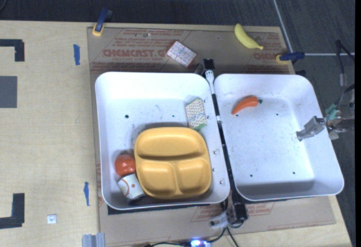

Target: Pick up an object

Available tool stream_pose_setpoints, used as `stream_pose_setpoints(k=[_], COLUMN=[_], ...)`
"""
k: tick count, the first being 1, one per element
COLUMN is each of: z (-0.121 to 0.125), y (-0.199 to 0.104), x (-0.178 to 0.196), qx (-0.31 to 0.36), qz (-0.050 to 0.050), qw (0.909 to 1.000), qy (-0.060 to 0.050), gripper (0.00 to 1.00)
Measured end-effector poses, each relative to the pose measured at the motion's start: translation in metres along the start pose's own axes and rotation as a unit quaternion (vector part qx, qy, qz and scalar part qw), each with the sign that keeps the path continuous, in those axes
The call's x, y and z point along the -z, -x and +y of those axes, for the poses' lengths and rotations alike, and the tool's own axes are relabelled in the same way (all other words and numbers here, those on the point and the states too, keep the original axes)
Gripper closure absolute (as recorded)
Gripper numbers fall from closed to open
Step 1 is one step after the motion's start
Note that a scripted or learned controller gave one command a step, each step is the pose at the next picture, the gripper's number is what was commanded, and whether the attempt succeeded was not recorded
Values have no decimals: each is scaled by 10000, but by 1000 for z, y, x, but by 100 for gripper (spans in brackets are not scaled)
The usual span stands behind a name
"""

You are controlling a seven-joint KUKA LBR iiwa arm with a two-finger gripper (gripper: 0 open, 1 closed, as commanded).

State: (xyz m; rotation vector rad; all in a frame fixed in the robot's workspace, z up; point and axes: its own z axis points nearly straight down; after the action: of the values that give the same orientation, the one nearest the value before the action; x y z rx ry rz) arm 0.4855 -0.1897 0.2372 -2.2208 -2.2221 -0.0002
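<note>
The gripper (309,129), entering at the right rim of the right bin (271,184), shows as a small grey tip over the bin wall; the spread of its fingers cannot be told, and nothing is seen between them. In that bin, toward its far left, lies an orange carrot-shaped toy (245,104) with a dark green end, well apart from the gripper. The left bin (113,99) holds a yellow divided tray (172,161), a patterned packet (196,113), a red ball (124,164) and a small can (130,186). Beyond the bins, red print reading partly "CHEMCAST" marks the cardboard (130,51), which bears a banana (247,37).
</note>
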Motion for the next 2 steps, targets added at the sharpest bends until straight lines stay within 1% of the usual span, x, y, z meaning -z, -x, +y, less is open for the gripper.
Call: stream_pose_setpoints(k=[1, 2], z=[95, 101], y=[31, -32], x=[-122, -151], qx=[8, 6], qz=[8, 1], qw=[10000, 10000], qy=[7, 8], gripper=[0, 0])
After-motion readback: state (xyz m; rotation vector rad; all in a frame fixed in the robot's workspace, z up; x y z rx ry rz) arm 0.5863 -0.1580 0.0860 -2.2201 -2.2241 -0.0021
